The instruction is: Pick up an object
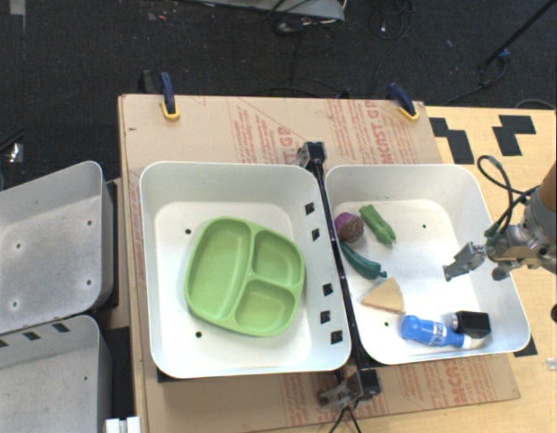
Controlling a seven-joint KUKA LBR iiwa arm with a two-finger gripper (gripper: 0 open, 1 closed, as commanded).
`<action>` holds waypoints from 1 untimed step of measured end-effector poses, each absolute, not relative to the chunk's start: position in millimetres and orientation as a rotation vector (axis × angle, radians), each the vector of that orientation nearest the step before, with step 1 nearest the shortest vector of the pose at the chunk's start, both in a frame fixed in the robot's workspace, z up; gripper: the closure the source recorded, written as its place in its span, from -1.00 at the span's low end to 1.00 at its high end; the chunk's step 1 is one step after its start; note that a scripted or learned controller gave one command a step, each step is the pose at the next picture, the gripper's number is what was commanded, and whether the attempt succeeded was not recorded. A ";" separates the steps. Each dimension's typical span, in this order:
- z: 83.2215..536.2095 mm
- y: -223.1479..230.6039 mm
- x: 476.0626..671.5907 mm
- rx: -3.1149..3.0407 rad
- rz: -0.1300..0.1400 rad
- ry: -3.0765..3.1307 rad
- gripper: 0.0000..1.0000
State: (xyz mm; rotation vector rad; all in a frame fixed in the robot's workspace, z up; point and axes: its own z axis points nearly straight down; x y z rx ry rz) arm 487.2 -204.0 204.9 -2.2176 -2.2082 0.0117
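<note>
Nothing picked yet. Hand (465, 262) over right bin (441, 177) near right wall, grips nothing; finger spacing unclear. Candidates on bin floor: blue bottle (432, 331), cheese wedge (385, 296), purple ball (350, 227). Descent, grasp, lift remain.

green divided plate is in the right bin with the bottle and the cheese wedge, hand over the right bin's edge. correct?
Not quite. The camera view shows the green divided plate alone in the left bin, not the right one. The blue bottle and the cheese wedge do lie in the right bin, and the hand is over that bin's right edge.
</note>
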 end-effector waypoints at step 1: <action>212.1 -203.1 490.4 -2.221 0.001 -2.222 -1.00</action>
